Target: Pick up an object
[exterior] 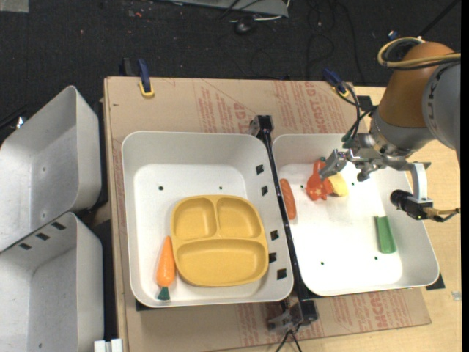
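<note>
In the right bin (352, 270) lie a red pepper-shaped toy (316, 184) and a small yellow piece (339, 187), touching each other at the bin's upper middle. An orange sausage-shaped piece (289, 199) rests against the bin's left wall. A green block (385, 235) lies toward the right side. My gripper (346, 170) hangs just above and behind the red and yellow pieces, open, with nothing between its fingers.
The left bin (139, 196) holds a yellow divided plate (220, 240) and a carrot (165, 264) beside the plate's left edge. A black divider (275, 196) runs between the bins. Two more white bins (44, 218) stand off the bench at the left.
</note>
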Controlling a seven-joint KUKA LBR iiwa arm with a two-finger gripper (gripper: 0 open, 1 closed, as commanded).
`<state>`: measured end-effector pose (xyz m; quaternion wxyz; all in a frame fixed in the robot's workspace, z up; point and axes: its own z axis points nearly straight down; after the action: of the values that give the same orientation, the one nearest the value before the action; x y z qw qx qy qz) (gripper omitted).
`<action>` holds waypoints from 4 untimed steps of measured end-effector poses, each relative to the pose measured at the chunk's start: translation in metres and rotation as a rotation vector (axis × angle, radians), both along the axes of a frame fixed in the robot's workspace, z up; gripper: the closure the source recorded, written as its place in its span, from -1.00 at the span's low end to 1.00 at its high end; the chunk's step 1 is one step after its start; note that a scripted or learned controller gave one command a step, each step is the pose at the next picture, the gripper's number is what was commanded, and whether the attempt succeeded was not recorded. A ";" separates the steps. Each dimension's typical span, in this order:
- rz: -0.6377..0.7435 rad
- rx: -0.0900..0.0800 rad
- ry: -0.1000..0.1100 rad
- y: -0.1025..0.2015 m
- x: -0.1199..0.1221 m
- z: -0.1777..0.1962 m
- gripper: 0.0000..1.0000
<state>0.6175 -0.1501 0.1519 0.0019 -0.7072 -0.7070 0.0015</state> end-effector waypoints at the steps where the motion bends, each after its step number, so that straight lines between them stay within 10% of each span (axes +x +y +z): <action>1: -0.001 0.000 -0.006 0.001 0.000 -0.051 -1.00; 2: 0.000 -0.002 -0.008 0.000 0.001 -0.039 1.00; 4: 0.002 -0.003 -0.013 -0.006 0.000 0.070 1.00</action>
<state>0.6177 -0.1565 0.2221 -0.0038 -0.7064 -0.7078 -0.0020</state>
